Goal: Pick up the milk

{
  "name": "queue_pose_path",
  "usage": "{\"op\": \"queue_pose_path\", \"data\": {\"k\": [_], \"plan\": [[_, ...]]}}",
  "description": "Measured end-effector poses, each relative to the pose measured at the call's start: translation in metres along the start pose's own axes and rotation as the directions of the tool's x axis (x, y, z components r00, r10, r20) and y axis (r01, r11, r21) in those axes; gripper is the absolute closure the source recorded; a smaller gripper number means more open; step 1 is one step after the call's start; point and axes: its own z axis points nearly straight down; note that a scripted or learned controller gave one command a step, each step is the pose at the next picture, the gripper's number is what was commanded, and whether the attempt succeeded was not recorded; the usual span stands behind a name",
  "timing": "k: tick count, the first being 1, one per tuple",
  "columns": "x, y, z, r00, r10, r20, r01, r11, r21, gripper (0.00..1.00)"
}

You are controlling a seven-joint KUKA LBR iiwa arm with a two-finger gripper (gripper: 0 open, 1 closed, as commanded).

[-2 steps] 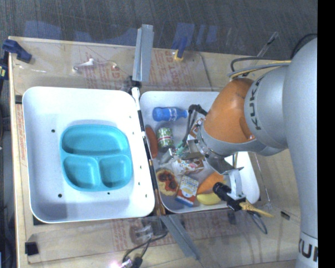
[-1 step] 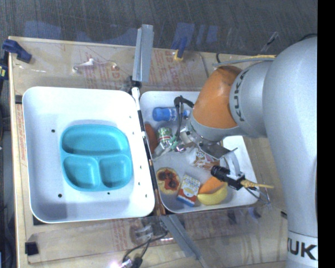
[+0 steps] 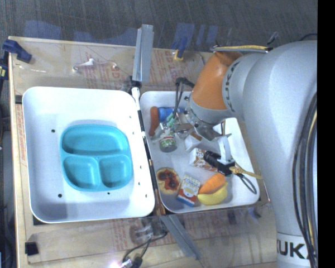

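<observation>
The milk (image 3: 188,190), a small white carton with red and blue print, lies near the front edge of the right bin (image 3: 247,149). It sits between a round pizza-like toy (image 3: 168,178) and a yellow banana (image 3: 213,197). My gripper (image 3: 178,128) hangs low over the back left part of the same bin, just above a small tin can (image 3: 167,144). It is well behind the milk and apart from it. The wrist and arm cover the bin's back right part.
A red sausage (image 3: 154,120) and a blue item (image 3: 165,114) lie at the right bin's back left. An orange carrot (image 3: 212,181) rests on the banana, with a white packet (image 3: 200,157) behind it. The left bin (image 3: 39,149) holds a turquoise divided tray (image 3: 96,156).
</observation>
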Motion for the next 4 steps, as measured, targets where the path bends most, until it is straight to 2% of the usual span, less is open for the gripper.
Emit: {"op": "queue_pose_path", "data": {"k": [1,2,3,4], "plan": [[-0.07,0.013,-0.079,0.998,-0.069,0.001,0.069,0.998,-0.002,0.0],[-0.078,0.016,-0.025,0.995,-0.094,0.013,0.094,0.995,-0.023,0.0],[-0.078,0.018,-0.037,0.995,-0.099,0.017,0.1,0.995,-0.027,1.0],[-0.066,0.018,-0.143,0.999,0.05,0.0,-0.05,0.999,-0.001,1.0]]}}
